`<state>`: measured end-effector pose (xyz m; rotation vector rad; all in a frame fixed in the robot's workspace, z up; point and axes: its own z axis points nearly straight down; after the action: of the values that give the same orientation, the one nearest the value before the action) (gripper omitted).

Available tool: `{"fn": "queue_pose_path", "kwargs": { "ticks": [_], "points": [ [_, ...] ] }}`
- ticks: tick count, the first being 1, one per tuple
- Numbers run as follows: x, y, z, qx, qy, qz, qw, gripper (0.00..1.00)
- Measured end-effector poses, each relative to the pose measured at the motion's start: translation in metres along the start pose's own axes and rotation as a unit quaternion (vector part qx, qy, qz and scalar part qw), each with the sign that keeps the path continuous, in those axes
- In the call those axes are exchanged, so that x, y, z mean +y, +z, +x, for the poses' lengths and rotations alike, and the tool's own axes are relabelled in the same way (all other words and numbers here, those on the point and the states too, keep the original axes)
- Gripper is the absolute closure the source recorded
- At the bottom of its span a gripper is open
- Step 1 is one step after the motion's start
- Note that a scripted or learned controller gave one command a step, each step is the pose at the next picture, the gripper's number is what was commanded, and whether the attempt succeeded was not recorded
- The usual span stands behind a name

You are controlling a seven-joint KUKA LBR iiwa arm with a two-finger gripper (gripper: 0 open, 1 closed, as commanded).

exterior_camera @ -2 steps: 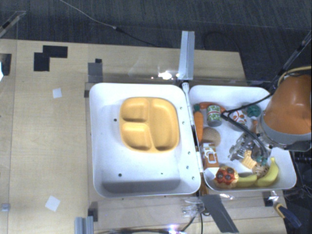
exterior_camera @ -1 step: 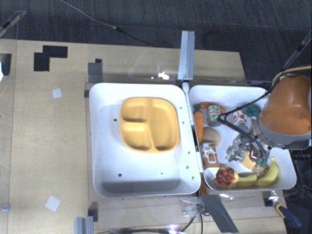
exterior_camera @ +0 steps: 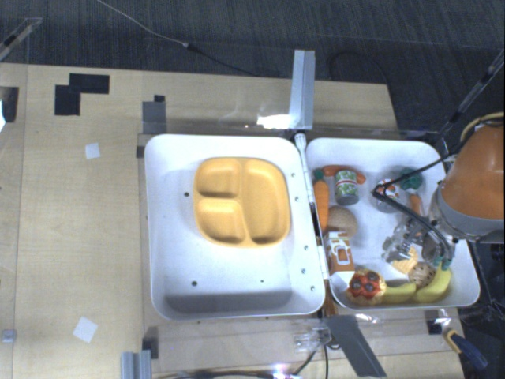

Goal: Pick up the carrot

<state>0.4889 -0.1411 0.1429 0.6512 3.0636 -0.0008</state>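
Observation:
The carrot (exterior_camera: 321,204) is a long orange piece lying along the left wall of the right bin (exterior_camera: 465,294), its green end toward the back. The gripper (exterior_camera: 407,249) hangs low over the right half of that bin, well to the right of the carrot and apart from it. It sits just above the bananas (exterior_camera: 417,290). The grey arm with its orange band (exterior_camera: 476,181) comes in from the right and hides the bin's right rim.
Beside the carrot stand a green-labelled can (exterior_camera: 346,187), a brownish lump (exterior_camera: 342,219) and a small box (exterior_camera: 339,253). A red fruit cluster (exterior_camera: 364,285) lies at the front. The left bin (exterior_camera: 170,235) holds a yellow divided plate (exterior_camera: 241,200).

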Motion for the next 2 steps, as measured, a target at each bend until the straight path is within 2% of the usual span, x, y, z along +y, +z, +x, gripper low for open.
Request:
{"fn": "queue_pose_path", "kwargs": {
  "ticks": [1,2],
  "points": [
    [0.054,0.051,-0.005,-0.001,-0.015,-0.001,0.9999,1.00],
    [0.046,0.051,0.014,-0.010,-0.074,-0.003,0.9972,1.00]
  ]
}}
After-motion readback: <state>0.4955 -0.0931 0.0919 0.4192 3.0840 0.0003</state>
